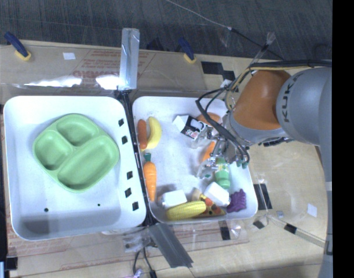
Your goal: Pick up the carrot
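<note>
Far left of the fingers, in the left bin (pixel 14 155): green plate (pixel 76 151). Nearer, along the right bin's left wall: carrot (pixel 149 180), untouched, pickup not yet done. Gripper (pixel 218 157) low among clutter well right of it; finger state impossible to tell.

Looks like a robotics lab setup, not anybody's kitchen. You've got a big grey industrial arm (pixel 298 106) with loose cables hanging off it, reaching over two shallow white bins (pixel 17 155) on a bench (pixel 292 213) covered in cardboard and clear plastic held down by blue clamps (pixel 17 46). The "food" is plastic toy stuff, like a toy corn cob (pixel 186 211) and a green divided plate (pixel 76 151).
</note>
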Robot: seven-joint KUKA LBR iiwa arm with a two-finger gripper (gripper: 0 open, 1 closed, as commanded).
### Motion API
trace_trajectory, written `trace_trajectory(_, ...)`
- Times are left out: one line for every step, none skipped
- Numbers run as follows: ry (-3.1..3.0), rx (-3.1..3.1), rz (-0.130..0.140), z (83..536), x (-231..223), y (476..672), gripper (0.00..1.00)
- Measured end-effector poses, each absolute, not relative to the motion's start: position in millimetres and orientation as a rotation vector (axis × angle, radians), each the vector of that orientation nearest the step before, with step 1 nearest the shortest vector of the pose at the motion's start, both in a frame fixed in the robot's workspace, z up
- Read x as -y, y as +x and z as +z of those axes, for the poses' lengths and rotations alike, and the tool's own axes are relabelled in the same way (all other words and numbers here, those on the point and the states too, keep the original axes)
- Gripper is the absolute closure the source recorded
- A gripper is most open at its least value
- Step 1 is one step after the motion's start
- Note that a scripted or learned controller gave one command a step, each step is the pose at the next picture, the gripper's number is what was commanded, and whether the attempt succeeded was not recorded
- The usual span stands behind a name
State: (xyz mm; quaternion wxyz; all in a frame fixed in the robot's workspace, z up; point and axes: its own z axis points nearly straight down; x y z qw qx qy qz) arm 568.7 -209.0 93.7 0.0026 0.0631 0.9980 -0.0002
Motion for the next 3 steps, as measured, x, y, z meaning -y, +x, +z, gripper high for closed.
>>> trace_trajectory(0.185,-3.128,-0.002,104.9,206.9,570.7,1.0)
trace_trajectory(0.053,-3.139,0.0,92.5,198.7,495.0,1.0)
trace_trajectory(0.052,-3.138,-0.001,92.7,198.4,495.3,0.0)
